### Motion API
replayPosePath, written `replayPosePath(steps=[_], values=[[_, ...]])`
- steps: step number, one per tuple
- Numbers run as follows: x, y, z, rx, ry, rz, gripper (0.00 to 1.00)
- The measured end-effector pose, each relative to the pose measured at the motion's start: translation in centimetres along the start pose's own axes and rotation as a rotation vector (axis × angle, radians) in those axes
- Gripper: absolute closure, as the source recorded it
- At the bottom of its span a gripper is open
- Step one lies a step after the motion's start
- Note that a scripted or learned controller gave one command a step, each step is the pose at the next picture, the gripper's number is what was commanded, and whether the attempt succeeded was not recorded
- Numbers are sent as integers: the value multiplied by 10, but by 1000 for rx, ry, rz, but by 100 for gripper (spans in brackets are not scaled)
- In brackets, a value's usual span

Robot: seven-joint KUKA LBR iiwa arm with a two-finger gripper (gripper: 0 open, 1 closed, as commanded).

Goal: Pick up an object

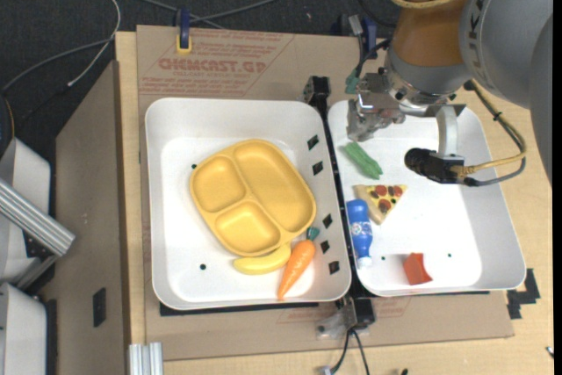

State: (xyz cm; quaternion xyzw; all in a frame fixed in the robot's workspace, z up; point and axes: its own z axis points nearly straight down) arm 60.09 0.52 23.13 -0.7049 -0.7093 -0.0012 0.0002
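Nearest in the right bin (pixel 492 263) lie a red block (pixel 416 269) and a blue bottle (pixel 358 230), with a pizza slice (pixel 383 198) just beyond; in the left bin (pixel 162 215) a carrot (pixel 296 267) and a banana (pixel 262 262) touch the near edge of a yellow divided plate (pixel 253 193). Farther in the right bin, a green pod-like item (pixel 361 159), possibly a bean, lies just below the gripper (pixel 366 127), whose opening cannot be judged and which grips nothing visible

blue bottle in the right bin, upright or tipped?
Tipped. The blue bottle lies on its side along the right bin's left wall, white cap toward the near edge.
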Motion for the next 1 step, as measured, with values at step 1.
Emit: replayPosePath(steps=[1], values=[[51,-1,12,5,0,1,100]])
